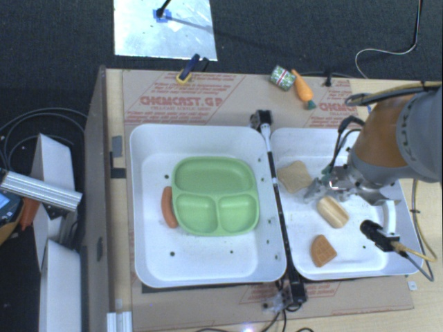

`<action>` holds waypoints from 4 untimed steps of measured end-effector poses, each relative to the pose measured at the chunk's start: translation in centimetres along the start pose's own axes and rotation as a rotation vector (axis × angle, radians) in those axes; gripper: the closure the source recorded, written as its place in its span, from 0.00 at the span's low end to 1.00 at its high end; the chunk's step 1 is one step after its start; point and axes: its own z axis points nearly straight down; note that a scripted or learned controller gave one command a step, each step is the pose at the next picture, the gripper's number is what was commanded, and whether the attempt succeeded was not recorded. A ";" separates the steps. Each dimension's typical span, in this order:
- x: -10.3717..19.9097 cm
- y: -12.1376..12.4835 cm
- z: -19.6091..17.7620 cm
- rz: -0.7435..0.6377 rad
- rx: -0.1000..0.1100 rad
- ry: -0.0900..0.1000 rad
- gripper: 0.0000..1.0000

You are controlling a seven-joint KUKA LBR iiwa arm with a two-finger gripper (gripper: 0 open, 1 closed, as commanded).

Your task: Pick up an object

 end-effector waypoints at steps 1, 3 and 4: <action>-1.4 -1.4 0.0 0.001 0.000 0.000 0.00; -0.7 -2.8 0.0 -0.002 0.000 0.001 0.00; -0.8 -2.7 -1.0 -0.003 -0.003 0.000 1.00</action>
